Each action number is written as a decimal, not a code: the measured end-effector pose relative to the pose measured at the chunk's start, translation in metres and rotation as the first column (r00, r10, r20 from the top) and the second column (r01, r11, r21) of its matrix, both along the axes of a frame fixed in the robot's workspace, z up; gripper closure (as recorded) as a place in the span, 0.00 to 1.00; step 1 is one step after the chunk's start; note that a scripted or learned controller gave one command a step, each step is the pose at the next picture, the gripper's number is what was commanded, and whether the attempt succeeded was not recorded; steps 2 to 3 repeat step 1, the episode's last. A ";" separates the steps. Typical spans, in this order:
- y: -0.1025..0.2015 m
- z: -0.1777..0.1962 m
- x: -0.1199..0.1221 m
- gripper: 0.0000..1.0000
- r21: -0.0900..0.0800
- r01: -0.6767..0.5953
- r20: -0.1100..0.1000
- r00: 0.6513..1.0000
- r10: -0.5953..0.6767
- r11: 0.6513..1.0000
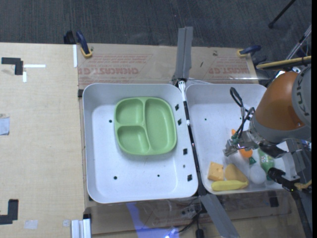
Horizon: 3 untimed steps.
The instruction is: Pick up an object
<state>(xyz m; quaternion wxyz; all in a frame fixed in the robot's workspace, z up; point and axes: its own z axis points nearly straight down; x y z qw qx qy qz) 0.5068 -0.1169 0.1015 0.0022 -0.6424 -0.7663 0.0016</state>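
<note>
Cheese wedge (215, 172) near bin (210, 90) front edge, arm (280, 108) above

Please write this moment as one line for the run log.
arm: over right bin | gripper: low beside orange item, grasp unclear | yellow pieces: front of right bin | green divided plate: left bin

Two white bins (94, 148), one green plate (145, 126).

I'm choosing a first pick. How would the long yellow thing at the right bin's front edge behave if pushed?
The yellow piece looks rounded and elongated, so it may roll sideways. It lies against the bin's front wall, which would probably stop it. It seems smooth, perhaps slippery.
</note>
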 end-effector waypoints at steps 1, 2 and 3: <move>-0.073 -0.011 0.023 1.00 0.000 -0.259 0.004 0.966 0.259 0.966; -0.073 -0.011 0.023 1.00 0.000 -0.259 0.004 0.966 0.259 0.966; -0.073 -0.011 0.023 1.00 0.000 -0.259 0.004 0.966 0.259 0.966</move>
